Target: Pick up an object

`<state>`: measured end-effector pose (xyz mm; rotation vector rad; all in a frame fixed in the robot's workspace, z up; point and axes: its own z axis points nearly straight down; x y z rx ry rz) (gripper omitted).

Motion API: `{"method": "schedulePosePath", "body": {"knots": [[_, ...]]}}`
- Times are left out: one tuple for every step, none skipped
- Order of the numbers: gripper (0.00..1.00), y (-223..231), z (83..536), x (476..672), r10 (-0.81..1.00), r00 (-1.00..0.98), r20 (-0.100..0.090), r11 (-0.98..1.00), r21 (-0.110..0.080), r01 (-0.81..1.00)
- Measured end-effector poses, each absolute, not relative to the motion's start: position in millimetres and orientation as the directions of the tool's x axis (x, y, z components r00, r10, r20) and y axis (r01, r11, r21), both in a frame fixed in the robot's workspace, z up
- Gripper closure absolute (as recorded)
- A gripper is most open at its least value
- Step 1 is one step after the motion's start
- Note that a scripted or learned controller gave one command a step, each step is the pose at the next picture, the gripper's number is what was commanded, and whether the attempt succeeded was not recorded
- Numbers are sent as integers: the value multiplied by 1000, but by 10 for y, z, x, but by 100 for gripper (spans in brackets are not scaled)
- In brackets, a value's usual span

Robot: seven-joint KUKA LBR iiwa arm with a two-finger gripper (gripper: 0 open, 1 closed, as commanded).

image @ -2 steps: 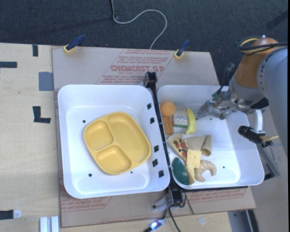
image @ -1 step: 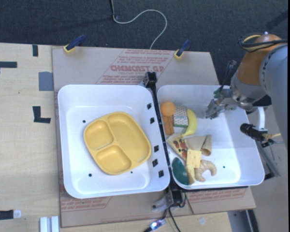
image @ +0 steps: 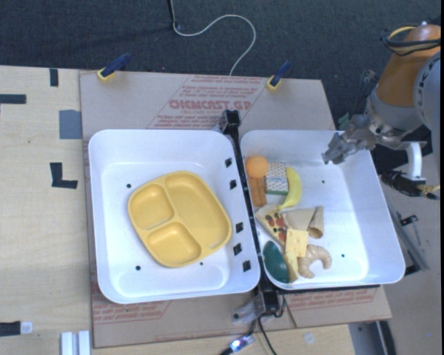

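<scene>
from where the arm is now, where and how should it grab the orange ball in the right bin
Take the orange ball across its middle, coming straight down from above. It is round, so any width grips alike, but it sits tight against the bin's left wall with a small carton touching its right. Probably set the fingers along the wall's direction, where the gaps look freer. The gripper hangs near the far right corner.

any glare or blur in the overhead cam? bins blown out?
Camera view: the left bin and right bin read bright white with little surface detail; the yellow divided tray casts only a soft shadow; the gripper looks slightly soft; the toy food pile is sharp enough to separate.
</scene>
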<state>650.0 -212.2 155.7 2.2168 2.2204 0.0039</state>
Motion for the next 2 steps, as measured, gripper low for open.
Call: {"method": "schedulePosePath", "body": {"knots": [[100,-2070,2182,6512,1000,-2,-1,2,4,1000],[100,-2064,2248,6516,1000,-1,0,1,0,1000]]}}
